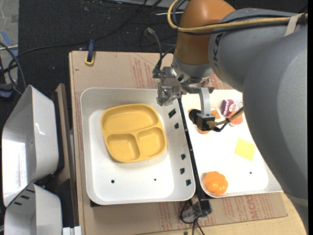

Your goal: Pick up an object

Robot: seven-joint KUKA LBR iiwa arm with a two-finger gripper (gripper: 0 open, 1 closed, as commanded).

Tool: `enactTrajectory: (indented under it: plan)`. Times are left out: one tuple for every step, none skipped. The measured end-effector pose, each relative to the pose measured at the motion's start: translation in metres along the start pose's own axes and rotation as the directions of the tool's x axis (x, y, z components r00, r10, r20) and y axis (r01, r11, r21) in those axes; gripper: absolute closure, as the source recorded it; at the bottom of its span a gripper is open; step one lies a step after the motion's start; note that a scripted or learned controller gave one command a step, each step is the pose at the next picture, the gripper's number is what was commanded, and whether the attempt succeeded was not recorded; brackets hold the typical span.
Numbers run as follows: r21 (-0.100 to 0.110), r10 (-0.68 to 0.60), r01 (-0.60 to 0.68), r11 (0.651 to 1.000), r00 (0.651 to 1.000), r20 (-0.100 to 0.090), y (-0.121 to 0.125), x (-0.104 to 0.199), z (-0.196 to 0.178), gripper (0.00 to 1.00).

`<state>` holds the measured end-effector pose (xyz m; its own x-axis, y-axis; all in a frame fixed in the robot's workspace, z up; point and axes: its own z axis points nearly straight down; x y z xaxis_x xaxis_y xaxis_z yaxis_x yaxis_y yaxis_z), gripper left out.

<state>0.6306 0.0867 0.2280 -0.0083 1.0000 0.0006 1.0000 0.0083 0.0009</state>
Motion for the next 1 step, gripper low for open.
enactTrajectory:
  plan:
    - [0.0, 0.005, -0.005, 1.0, 1.0, 0.001, -0.0002, -0.0034, -0.0009, 0.0]
